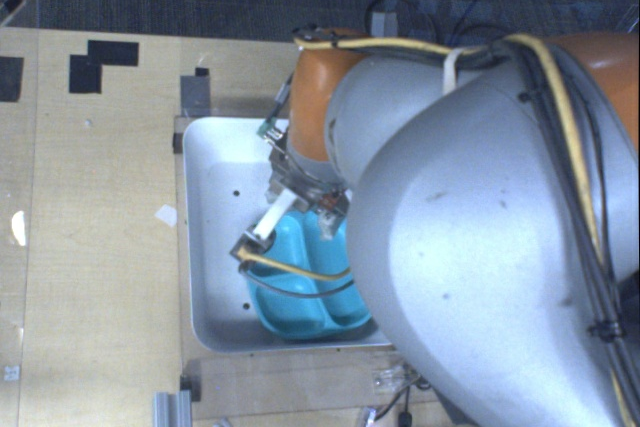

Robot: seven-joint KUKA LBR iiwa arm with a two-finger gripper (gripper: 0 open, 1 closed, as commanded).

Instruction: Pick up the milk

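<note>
Milk: its place cannot be told, because the right part of the bin (215, 215) lies under the arm (480, 245). From left to right come bare bin floor, a blue tray (300, 300) by the near wall, and the gripper (322, 213) low over the tray's far edge; whether the claw is wide or narrow cannot be told. Bearing from the claw and long axis are both hidden, so the coming move probably needs a clearer sight first.

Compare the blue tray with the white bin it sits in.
Colour: the blue tray is bright blue; the white bin is plain white. Size: the bin is larger and holds the tray. Form: a ridge splits the tray into compartments; the bin's visible floor is undivided. Both are shallow and open-topped.
</note>
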